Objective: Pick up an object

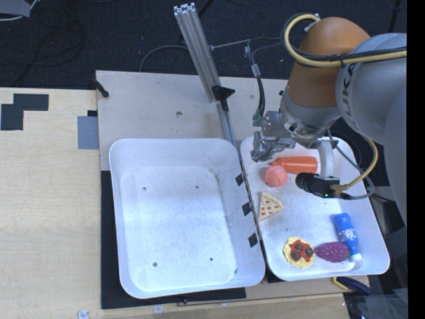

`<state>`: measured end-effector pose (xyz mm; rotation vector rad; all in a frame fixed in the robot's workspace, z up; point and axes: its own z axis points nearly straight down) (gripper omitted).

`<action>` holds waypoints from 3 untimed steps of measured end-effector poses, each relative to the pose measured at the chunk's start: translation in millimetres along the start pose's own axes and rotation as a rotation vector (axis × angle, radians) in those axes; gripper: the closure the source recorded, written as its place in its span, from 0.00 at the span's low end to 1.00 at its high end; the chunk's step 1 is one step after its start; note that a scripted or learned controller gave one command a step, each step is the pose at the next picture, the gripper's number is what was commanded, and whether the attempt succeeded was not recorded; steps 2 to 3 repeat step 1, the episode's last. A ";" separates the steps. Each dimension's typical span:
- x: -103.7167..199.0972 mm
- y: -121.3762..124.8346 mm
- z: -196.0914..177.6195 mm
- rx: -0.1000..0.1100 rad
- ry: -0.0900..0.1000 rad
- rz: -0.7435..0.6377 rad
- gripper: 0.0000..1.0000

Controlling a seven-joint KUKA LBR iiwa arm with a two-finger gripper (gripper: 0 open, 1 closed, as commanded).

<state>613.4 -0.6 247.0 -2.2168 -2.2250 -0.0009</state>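
Gripper hung over the far-left corner of the right bin, toys spread toward the near edge.

Nearest the camera lay a yellow disc (299,252), a purple toy (331,250) and a blue bottle (346,233); farther in, a pizza slice (269,206). Then a pink ball (276,175), touching an orange carrot (295,164) whose long axis ran left-right. The gripper (264,149) sat just beyond and left of the ball; whether it was spread or closed could not be told. The left bin (126,153) was well apart.
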 end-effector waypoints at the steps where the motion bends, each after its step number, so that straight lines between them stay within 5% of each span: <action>1: 51.9 6.1 -3.7 0.000 0.000 0.000 1.00; 3: 51.9 6.1 -3.7 0.000 0.000 0.000 1.00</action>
